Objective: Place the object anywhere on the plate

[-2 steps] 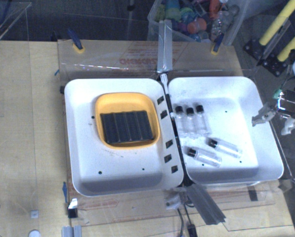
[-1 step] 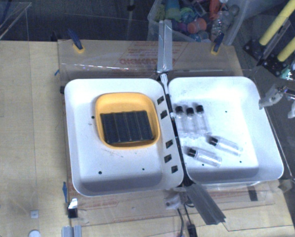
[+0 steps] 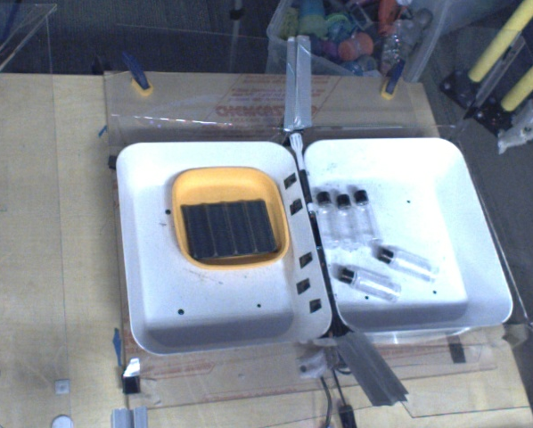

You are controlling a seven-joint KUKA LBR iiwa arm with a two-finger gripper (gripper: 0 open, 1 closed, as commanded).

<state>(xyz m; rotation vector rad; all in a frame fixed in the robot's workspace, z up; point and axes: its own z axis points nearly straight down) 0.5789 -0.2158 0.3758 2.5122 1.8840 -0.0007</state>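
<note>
How my gripper stands, wide or narrow, I cannot tell, nor the pose of my arm, so I can place the task's things only against the bins and not against myself.

Five vials lie in the right bin (image 3: pixel 445 194), all clear with black caps. Three vials (image 3: pixel 343 218) lie side by side near the bin's left wall, close together, caps toward the far side. Nearer the camera lie the other two, both slanted and apart from the row: one vial (image 3: pixel 407 261) toward the bin's middle, cap at its left end, and the last vial (image 3: pixel 369 281) just in front of it, closer to the left wall, cap also at its left end. These two are near each other but do not touch.

The plate (image 3: pixel 226 179) sits in the left bin (image 3: pixel 146 257), toward the far side and nearer the divider (image 3: pixel 300 239) between the bins. It is yellow, with a dark ridged slab (image 3: pixel 228 228) lying flat inside it. The vials and the plate are apart, with the divider between them.

Behind the bins stands a crate (image 3: pixel 356 12) of coloured toys.
</note>
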